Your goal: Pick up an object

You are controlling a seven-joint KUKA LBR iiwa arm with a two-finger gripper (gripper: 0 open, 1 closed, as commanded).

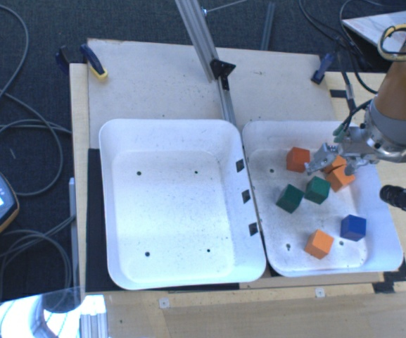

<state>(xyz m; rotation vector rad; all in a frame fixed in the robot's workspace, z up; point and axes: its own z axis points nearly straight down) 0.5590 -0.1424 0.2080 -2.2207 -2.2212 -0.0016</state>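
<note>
The right bin [378, 259] holds several small blocks. An orange block [297, 158] lies at its back. Two green blocks [317, 189] [289, 198] sit close together near the middle. A blue block [353, 227] and another orange block [319, 243] lie toward the front. My gripper [333, 162] hangs low over the back right of this bin, right above a third orange block [341, 178], which it partly hides. Whether it touches that block is unclear.
The left bin [118, 189] stands beside the right one, with a raised divider [248, 196] between them. A slanted metal rail [203, 34] crosses the board behind the bins. Clamps [93, 60] sit at the back corners, and cables lie on the floor around the bench.
</note>
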